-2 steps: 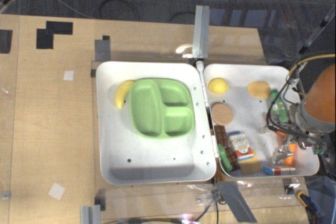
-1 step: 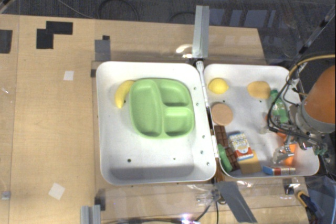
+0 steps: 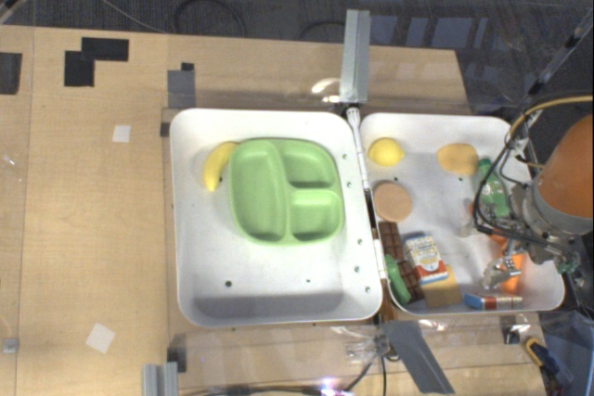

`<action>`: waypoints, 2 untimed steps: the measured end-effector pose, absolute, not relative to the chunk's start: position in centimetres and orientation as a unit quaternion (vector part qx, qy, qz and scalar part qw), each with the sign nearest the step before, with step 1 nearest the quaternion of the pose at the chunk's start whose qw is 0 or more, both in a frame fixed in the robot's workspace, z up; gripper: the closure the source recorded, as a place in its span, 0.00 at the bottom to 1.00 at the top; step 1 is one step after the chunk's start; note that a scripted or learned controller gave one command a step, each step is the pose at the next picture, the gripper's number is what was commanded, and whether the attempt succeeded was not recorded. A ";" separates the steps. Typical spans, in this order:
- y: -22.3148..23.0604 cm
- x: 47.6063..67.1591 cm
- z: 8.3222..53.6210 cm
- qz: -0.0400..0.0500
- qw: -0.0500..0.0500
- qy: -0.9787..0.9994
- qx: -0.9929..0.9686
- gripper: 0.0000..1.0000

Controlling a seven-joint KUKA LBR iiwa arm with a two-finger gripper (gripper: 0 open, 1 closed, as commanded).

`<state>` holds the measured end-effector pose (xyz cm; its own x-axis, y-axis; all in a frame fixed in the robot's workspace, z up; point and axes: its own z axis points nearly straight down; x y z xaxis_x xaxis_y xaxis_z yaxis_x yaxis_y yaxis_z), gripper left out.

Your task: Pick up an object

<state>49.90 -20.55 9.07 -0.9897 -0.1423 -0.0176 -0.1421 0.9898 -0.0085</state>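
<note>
One printed carton, text illegible

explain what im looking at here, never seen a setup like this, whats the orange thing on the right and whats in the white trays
One camera looks down at a slant on a wooden bench with two shallow white bins. The orange and grey shape is a robot arm reaching in from the right; its gripper hangs low over the right bin, and I cannot tell whether it holds anything. The left bin holds a green divided tray with a banana beside it. The right bin holds a lemon, a round tan disc, a chocolate bar, a small carton and other small items.
</note>
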 end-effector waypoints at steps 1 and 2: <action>-20.6 49.9 9.1 -0.004 0.010 0.997 -0.079 0.00; -20.6 50.0 9.1 -0.005 0.009 0.994 -0.109 0.00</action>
